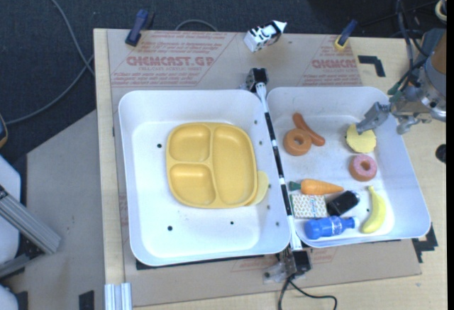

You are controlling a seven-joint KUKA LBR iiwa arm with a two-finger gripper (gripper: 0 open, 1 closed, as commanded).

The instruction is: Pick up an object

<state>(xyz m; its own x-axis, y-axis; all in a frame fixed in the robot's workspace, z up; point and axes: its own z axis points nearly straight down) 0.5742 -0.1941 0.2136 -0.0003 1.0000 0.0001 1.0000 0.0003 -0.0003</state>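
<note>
My gripper (389,121) hangs over the far right part of the right bin (333,99), open, with nothing between its fingers. One finger (371,118) stands just above and to the right of a pale yellow piece (360,139). Below that lies a pink doughnut (364,167). Further left are a brown ring (298,142) and an orange sausage (310,129). Along the bin's near side lie a carrot (321,187), a speckled block (306,206), a black object (344,202), a blue bottle (330,227) and a banana (377,212).
The left bin (142,124) holds a yellow divided plate (211,163). A black rail (273,152) runs between the two bins. A small black-and-white object (264,34) and two blue clamps (137,27) sit on the board behind the bins.
</note>
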